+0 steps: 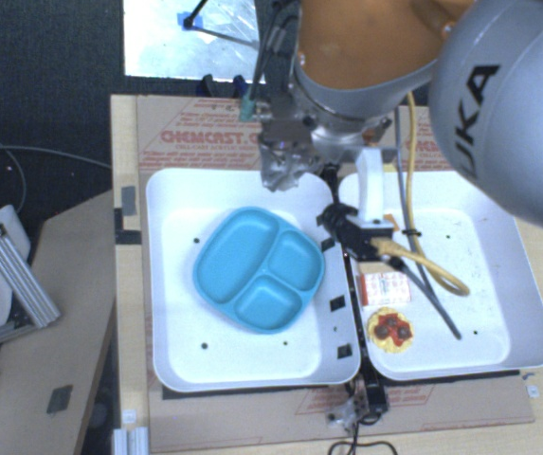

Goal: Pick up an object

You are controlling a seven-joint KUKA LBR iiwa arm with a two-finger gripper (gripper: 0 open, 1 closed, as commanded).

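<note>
The grey arm with its orange band (375,27) fills the upper right of the frame and slopes down toward the middle, its wrist ending above the far rim of the left shallow white bin (171,254). The claw (280,167) hangs at the top centre of that bin, above the blue tray's far edge and clear of it; whether it is released or clenched cannot be told from here, and nothing shows in it.

The blue plastic three-compartment tray (259,268) lies flat in the middle of the left bin. It looks light, stiff and smooth, probably slippery; its broad face offers no hold, so the raised rim or a divider wall seems the place to pinch.

In the right white bin (508,282), lower centre-right of the frame, lie a small red-and-white packet (386,288) and just below it a round pizza-like toy (390,330). Both look light; the packet's narrow sides likely suit a grip better.
</note>
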